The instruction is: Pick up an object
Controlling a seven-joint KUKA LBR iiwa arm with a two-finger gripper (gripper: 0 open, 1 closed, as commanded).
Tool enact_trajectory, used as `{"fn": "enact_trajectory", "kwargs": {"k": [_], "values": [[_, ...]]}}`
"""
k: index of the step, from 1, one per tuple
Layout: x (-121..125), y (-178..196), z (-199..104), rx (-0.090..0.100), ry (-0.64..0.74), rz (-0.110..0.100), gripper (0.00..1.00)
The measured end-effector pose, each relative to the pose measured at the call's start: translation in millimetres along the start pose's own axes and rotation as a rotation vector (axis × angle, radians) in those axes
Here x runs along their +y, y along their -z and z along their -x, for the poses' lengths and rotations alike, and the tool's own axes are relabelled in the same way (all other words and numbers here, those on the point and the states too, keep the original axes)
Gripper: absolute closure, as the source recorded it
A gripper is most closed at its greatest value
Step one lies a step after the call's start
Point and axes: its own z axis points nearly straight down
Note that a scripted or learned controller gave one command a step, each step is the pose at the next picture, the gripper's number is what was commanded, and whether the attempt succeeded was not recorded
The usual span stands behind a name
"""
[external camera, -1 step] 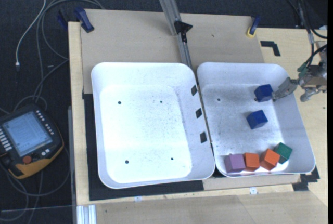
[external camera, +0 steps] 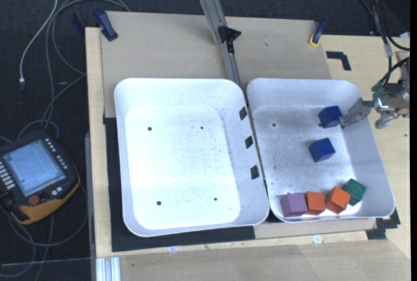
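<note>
Two white bins sit side by side on the surface (external camera: 163, 45), the left bin (external camera: 130, 97) and the right bin (external camera: 371, 143). From the camera above, my claw (external camera: 357, 111) reaches in from the right edge, low over the right bin's upper right part. Its grey fingers (external camera: 352, 115) point left and slightly down, right against a blue block (external camera: 330, 116); I cannot tell whether the block is between them, nor how wide they stand. That block is roughly cubic, with no clear long axis, its faces turned a little off the bin's edges. A second blue block (external camera: 322, 149) lies just below it, apart, also rotated. Along the bin's near rim runs a row touching side by side: purple block (external camera: 296, 203), orange block (external camera: 315, 201), another orange block (external camera: 339, 198), green block (external camera: 355, 190). A teach pendant (external camera: 32, 172) lies on the floor at left.
</note>
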Motion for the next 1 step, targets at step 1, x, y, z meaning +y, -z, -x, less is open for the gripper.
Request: {"fn": "enact_trajectory", "kwargs": {"k": [1], "values": [[3.9, -129.9, -44.9, 0.004, 0.002, -0.006, 0.00]]}}
